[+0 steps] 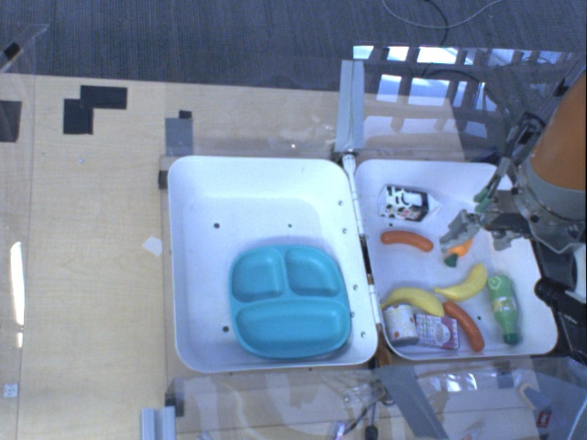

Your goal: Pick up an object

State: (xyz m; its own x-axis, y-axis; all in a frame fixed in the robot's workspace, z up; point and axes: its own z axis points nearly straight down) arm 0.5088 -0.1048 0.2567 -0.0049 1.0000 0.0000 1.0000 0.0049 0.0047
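claw (461,236) right of centre, over right bin (367,195), open-or-closed cannot tell | small carrot (456,252) just beneath it | bananas (463,284), sausages (406,240), green bottle (503,308) lower right | blue tray (289,301) in left bin (197,200)

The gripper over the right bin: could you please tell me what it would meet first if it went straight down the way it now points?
Probably the small orange carrot with a green top, which lies right under the gripper fingertips. Depth is hard to judge from this slanted view; a miss would land on the shallow white right bin floor.
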